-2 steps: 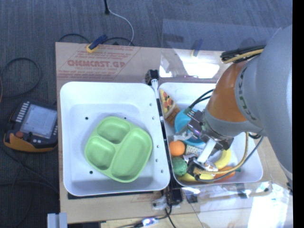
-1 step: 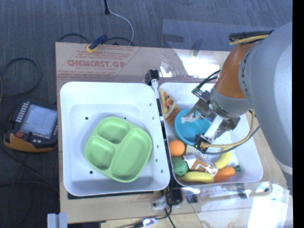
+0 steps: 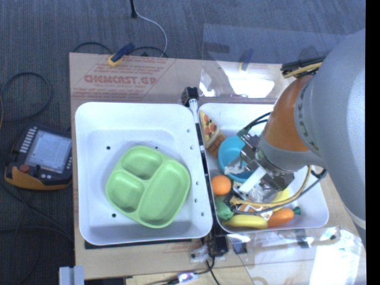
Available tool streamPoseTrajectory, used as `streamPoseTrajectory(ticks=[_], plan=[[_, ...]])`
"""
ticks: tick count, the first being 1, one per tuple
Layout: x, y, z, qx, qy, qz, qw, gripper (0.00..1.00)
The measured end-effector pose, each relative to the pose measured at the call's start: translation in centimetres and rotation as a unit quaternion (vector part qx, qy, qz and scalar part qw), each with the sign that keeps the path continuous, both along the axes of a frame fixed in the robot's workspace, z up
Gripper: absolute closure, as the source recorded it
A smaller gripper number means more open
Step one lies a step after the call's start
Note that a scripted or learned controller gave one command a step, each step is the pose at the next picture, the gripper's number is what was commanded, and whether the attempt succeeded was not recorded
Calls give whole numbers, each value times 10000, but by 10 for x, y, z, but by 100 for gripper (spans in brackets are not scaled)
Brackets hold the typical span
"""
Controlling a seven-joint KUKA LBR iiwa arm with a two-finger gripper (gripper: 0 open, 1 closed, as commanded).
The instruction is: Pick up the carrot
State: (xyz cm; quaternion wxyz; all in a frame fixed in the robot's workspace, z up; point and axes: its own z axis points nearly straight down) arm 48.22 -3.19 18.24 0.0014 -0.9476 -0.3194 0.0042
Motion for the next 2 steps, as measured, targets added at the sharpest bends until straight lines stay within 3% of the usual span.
streamPoseTrajectory(ticks=[1,2], plan=[[60,-2,0,-7,-10,-222,9998,0],[0,5,0,3,1,68,10000,0]])
